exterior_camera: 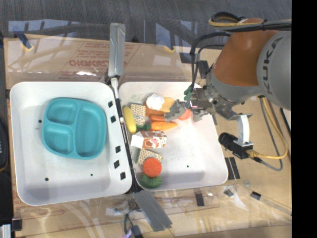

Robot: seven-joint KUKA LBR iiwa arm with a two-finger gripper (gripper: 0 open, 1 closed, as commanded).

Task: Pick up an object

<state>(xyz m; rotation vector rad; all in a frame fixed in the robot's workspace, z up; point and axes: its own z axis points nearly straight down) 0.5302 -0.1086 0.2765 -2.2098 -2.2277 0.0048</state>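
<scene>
The right bin [198, 157] holds a pile of toy food along its left and upper side: a yellow banana [129, 120], a white ball [155, 101], orange carrots [162, 125], a small printed box [150, 142], a red-orange tomato [152, 167] and a green piece [150, 181]. My gripper [179, 111] reaches in from the right and sits low over the upper pile, its grey fingers right beside the carrots and a red-orange piece [185, 115]. I cannot make out anything held between them.
The left bin [25, 148] holds a teal divided plate [74, 128]. A grey divider with black clips runs between the bins. The arm's large body and cables hang over the right bin's upper right corner. Bare bin floor lies at the right bin's lower right.
</scene>
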